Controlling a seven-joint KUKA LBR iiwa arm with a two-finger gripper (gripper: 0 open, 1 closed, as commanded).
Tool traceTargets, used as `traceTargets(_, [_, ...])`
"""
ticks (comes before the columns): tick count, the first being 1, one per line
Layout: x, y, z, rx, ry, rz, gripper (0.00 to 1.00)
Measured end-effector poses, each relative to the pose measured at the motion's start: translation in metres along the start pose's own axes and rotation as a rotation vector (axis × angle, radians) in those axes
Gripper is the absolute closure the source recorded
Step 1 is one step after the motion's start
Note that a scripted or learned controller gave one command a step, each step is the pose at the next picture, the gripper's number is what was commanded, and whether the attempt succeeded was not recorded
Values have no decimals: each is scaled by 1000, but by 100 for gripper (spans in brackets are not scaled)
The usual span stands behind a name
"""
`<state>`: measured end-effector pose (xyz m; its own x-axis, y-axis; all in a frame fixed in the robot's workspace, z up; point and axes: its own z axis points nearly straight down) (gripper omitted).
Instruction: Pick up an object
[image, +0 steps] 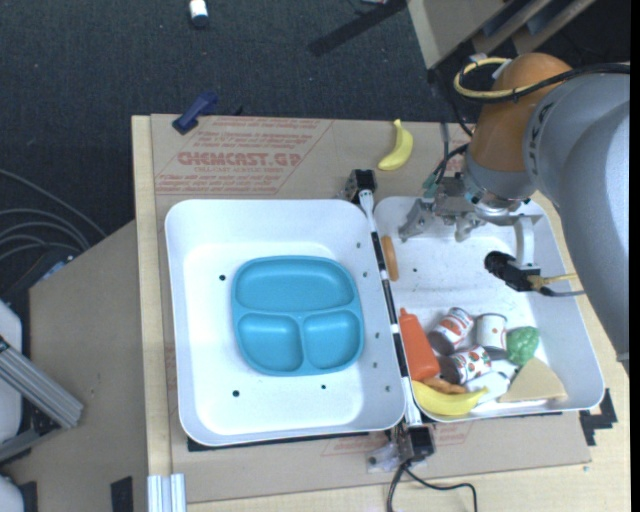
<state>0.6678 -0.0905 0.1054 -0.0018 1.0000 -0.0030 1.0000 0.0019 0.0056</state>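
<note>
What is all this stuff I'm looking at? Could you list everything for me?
Bins: two, white, side by side on the bench.
Divided tray: one, blue, three compartments, middle of the left bin.
Carrot: one, orange, near left of the right bin.
Banana: one, yellow, near edge of the right bin.
Small cans: about three, red and white, beside the carrot.
Green toy: one, right of the cans.
Wedge: one, tan, near right corner.
Second banana: one, yellow, on the cardboard behind the bins.
Arm: one, grey and orange, from the right.
End effector: one, over the right bin's far end.
</note>
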Motion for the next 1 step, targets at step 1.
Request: traceTargets(1, [0,1,-10,-3,-1,0,100])
